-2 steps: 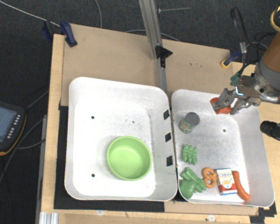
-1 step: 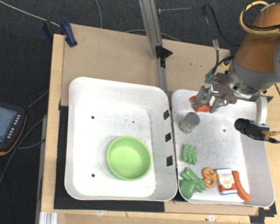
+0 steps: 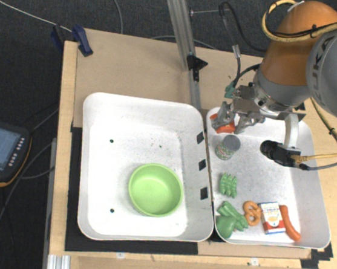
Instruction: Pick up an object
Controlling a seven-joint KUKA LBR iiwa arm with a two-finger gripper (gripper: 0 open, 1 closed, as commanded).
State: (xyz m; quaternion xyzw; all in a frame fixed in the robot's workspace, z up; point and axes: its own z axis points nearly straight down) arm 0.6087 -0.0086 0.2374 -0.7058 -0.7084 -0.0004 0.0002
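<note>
The arm's gripper (image 3: 226, 121) hangs over the right bin's (image 3: 312, 206) far left corner, fingers narrowed around a small orange-red piece (image 3: 223, 128) whose long axis I cannot tell. A grey can (image 3: 228, 146) stands upright just beside it. A green bowl (image 3: 155, 189) sits in the left bin (image 3: 96, 152).

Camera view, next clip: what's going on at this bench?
The grey and orange arm reaches in over the right bin, its tool low near the far left corner by a red-orange object and a grey can. I can't tell whether anything is gripped. Green toys, a pretzel and a small carton lie nearer. The left bin holds a green bowl.
</note>
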